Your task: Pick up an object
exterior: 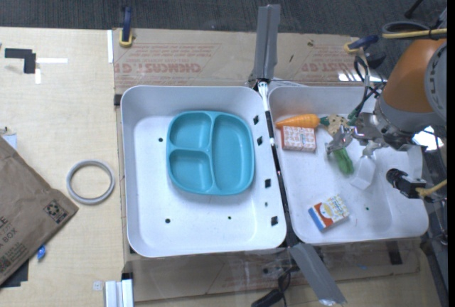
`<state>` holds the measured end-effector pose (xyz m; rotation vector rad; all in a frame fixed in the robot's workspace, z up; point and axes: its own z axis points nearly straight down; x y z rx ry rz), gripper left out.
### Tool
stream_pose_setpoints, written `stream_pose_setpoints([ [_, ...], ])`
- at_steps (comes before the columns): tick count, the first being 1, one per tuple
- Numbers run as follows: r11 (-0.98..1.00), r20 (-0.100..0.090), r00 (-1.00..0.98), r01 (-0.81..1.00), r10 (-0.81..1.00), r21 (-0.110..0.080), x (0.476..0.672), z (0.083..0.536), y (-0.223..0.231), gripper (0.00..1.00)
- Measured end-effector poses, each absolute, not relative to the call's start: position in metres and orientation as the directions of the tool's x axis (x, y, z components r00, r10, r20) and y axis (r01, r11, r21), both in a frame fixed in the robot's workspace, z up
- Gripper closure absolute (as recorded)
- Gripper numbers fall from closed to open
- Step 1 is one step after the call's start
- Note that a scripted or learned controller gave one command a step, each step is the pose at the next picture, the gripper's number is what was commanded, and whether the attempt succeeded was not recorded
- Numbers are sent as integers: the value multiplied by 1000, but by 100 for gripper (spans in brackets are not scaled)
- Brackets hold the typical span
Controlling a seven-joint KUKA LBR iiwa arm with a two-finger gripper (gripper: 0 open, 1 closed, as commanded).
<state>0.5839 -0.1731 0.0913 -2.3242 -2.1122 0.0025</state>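
Observation:
In the right bin (pixel 398 227), an orange carrot (pixel 298 120) lies at the back left beside a small red-and-white box (pixel 298 138). A green stick-shaped toy (pixel 345 160) lies near the middle, and a small printed carton (pixel 329 213) rests towards the front. My gripper (pixel 354 142) hangs over the back middle of this bin, just above the upper end of the green toy. Its metal fingers stand spread, and I see nothing between them. A small pale item (pixel 332 121) sits just behind the gripper.
The left bin (pixel 142 227) holds a blue divided plate (pixel 211 153). A grey tape ring (pixel 90 180) and a brown cardboard box (pixel 25 217) lie on the bench to the left. The arm's orange band (pixel 412 74) and cables crowd the right bin's far right.

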Motion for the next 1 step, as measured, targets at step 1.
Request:
stream_pose_setpoints([
  [1,-99,-1,99,995,995,-2,584,100,-174,100],
])
